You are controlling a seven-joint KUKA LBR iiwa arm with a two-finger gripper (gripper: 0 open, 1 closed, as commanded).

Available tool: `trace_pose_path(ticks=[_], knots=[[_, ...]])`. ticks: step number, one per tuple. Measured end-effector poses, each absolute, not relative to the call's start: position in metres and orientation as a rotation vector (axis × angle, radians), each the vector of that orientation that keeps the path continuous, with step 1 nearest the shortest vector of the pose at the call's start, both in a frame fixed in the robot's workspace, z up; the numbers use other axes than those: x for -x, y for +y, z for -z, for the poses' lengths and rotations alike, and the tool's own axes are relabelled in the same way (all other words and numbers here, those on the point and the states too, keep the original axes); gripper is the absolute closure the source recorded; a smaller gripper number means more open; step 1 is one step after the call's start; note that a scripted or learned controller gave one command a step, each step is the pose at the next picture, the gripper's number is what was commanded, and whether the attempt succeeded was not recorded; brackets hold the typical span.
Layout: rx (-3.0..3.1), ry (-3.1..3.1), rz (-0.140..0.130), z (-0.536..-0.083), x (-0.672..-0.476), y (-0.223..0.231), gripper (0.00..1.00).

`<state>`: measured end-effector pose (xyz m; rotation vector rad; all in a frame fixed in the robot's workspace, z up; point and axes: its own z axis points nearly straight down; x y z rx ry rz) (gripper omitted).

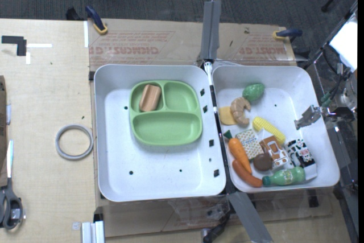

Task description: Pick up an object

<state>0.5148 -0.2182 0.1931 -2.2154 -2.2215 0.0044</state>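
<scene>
Left bin: a shallow white plastic bin (108, 139) with rounded corners held a matte green three-compartment plate (166, 112).
Plate contents: a tan, rounded bread-like piece (149, 97) lay in the upper-left compartment.
Right bin: a matching white bin (296, 88) carried a cluster of toy foods toward its left and lower side.
Toy foods: a bumpy green vegetable (253, 91), a curved beige croissant (240, 110) on a pale yellow slice (227, 116), a knobbly yellow corn cob (268, 128), two smooth orange carrots (239, 155), a small printed carton (273, 151), a black-and-white patterned carton (300, 152) and a glossy green bottle (284, 177) lying on its side.
Jaws: the metal gripper (309, 116) sat at the right bin's right wall, apart from the foods; I could not tell whether it was spread or pressed together.
Surface: pale wood, bearing a grey tape ring (74, 141) and scissors (9, 202).
</scene>
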Motion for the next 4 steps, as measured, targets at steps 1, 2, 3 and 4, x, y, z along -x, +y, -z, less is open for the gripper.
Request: trace_pose_path(ticks=[1, 2, 3, 4], knots=[[2.215, -2.222, -0.004, -0.193, -0.515, -0.218, 0.00], [1.933, -2.496, 0.008, -0.115, -0.543, -0.165, 0.00], [2.196, -2.281, 0.023, -0.106, -0.545, -0.166, 0.00], [2.142, -2.300, -0.001, -0.091, -0.546, -0.165, 0.00]])
